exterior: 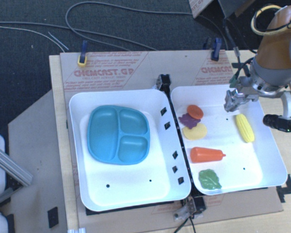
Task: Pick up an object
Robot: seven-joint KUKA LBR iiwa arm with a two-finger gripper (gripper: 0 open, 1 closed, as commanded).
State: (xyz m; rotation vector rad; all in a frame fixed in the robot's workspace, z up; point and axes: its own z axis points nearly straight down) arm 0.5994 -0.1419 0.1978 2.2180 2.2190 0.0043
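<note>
In the right bin (267, 172) lie several toy foods: a yellow corn cob (244, 127), an orange carrot (206, 154), a green broccoli piece (209, 179), a pale yellow piece (194, 132), a purple piece (188, 120) and an orange-red piece (195, 111). My gripper (232, 103) hangs over the bin's far right part, just above and left of the corn cob's upper end. Nothing shows between its fingers.
The left bin (91, 190) holds a blue divided plate (118, 135). A black divider with clips (172, 136) runs between the bins. Clamps (83, 58) sit at the board's far edge, and cables lie on the dark floor beyond.
</note>
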